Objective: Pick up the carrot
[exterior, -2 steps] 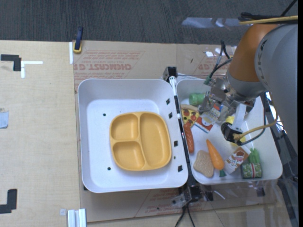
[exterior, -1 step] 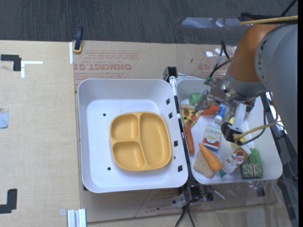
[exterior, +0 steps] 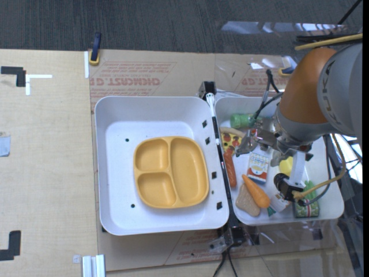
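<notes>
**Ana:** What sat in the left bin [exterior: 106,172]?

**Ben:** A yellow divided plate [exterior: 171,172], about in the middle of it.

**Ana:** And the right bin [exterior: 330,213]?

**Ben:** Crowded. A sausage [exterior: 230,170] lay along its left wall. Just right of that was the carrot [exterior: 256,191], slanted, overlapping a slice of bread [exterior: 246,205], with a small carton [exterior: 258,166] touching or nearly touching its upper end. A green packet [exterior: 306,206] lay further right, near the corner.

**Ana:** Where was the gripper [exterior: 266,145]?

**Ben:** Over the middle of the right bin, above the carton. It was near the carrot but apart from it. The wrist hid its working end, so I could not tell whether it was spread or closed.

**Ana:** So how far along was the job?

**Ben:** Hardly begun, I'd judge. The carrot lay in the bin with nothing gripping it. The arm was at least over the correct bin. Lining up on the carrot, coming down, closing on it and lifting it clear of the bread were all left to do.
</notes>
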Tool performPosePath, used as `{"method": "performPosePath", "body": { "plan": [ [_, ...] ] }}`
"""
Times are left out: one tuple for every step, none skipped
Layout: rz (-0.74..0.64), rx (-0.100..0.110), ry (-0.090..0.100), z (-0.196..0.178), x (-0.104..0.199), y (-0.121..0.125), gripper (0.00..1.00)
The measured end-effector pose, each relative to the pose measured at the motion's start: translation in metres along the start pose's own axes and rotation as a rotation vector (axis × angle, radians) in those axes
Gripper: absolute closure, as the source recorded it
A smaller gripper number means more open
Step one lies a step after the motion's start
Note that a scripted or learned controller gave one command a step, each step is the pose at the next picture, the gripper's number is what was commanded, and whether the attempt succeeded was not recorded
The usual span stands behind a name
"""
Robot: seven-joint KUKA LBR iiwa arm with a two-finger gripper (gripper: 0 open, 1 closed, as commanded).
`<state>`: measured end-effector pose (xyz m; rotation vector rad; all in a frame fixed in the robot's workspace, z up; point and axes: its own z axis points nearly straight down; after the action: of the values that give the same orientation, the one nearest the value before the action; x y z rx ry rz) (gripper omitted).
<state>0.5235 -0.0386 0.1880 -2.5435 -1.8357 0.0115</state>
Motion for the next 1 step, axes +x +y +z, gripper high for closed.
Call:
{"method": "performPosePath", "body": {
  "plan": [
    [-0.236, -0.001, 0.001, 0.0, -0.0091, -0.0443, 0.0]
  ]
}}
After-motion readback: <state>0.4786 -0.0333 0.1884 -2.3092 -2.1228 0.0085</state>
